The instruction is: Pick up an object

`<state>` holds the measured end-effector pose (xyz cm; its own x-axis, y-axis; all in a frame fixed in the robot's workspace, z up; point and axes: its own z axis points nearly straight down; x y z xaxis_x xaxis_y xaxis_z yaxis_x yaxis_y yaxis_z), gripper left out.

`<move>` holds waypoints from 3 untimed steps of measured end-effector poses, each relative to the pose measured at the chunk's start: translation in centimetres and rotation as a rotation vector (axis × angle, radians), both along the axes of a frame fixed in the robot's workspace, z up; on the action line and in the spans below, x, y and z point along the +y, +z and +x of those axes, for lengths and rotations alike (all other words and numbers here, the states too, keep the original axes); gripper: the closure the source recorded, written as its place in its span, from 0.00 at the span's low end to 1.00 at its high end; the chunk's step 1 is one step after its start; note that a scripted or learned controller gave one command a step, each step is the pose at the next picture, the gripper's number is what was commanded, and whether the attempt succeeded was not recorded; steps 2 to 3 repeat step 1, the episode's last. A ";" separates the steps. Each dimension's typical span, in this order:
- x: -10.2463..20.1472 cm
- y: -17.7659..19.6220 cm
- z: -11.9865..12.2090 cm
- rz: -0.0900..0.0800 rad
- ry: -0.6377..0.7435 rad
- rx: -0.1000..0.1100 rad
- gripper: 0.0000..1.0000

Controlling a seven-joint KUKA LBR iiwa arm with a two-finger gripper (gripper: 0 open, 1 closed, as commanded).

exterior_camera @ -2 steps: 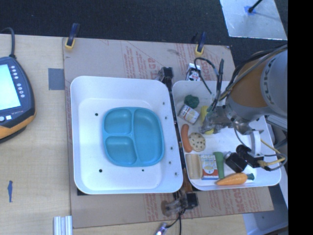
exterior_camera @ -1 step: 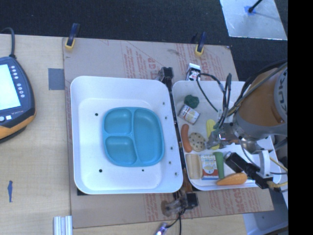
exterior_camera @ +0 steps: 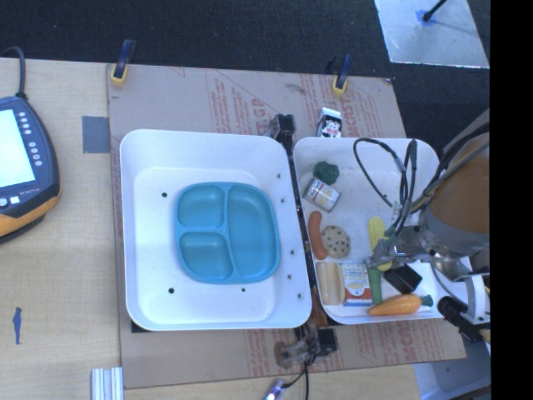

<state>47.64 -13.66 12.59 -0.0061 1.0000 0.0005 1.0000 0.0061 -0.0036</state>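
Observation:
The right bin (exterior_camera: 366, 150) holds several toy foods. Among them are a green broccoli piece (exterior_camera: 326, 172), a small can (exterior_camera: 321, 194), a red sausage (exterior_camera: 316, 233) and a brown cookie (exterior_camera: 336, 240). A slice of toast (exterior_camera: 329, 282) and a small carton (exterior_camera: 356, 283) lie near the front, with an orange carrot (exterior_camera: 396, 305) by the front wall. A yellow corn cob (exterior_camera: 376, 229) and a green stick (exterior_camera: 375, 288) lie close to my gripper (exterior_camera: 387, 255). The gripper hangs low over the bin's right half, just above the corn and the carton.
The left bin (exterior_camera: 141, 223) carries a blue divided plate (exterior_camera: 226, 232). A teach pendant (exterior_camera: 21, 165) rests at the bench's left edge. Cables (exterior_camera: 379, 169) loop over the right bin's back. A small black-and-white object (exterior_camera: 331, 123) sits behind that bin.

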 end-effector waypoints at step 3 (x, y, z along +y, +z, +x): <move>7.8 8.3 0.2 0.001 -0.001 -0.002 1.00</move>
